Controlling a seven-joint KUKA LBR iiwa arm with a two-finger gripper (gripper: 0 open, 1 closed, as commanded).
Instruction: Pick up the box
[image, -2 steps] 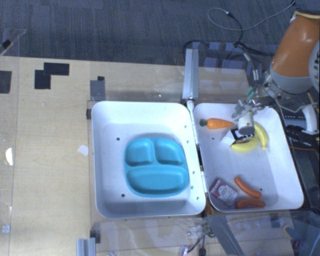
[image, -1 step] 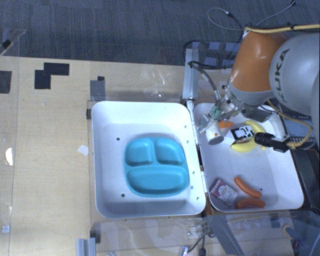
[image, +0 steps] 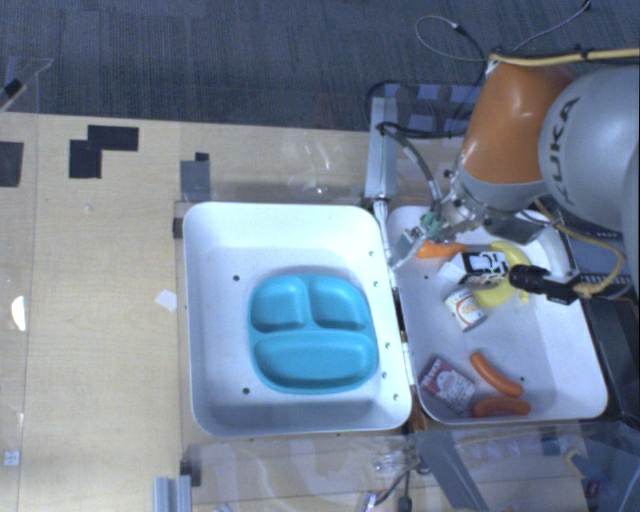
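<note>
box (image: 466, 306): small, white-and-tan carton, tilted, lying flat | place: right bin (image: 590, 392), just below-left of the banana (image: 497, 283), touching it | gripper (image: 437, 226): above-left of banana, over bin's far-left corner | grip state: cannot tell

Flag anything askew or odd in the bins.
Nothing spilled or broken. The right bin is a jumble: a small box lies tilted beside a banana, two sausages and a packet lie loose. The blue tray sits flat in the left bin.
</note>
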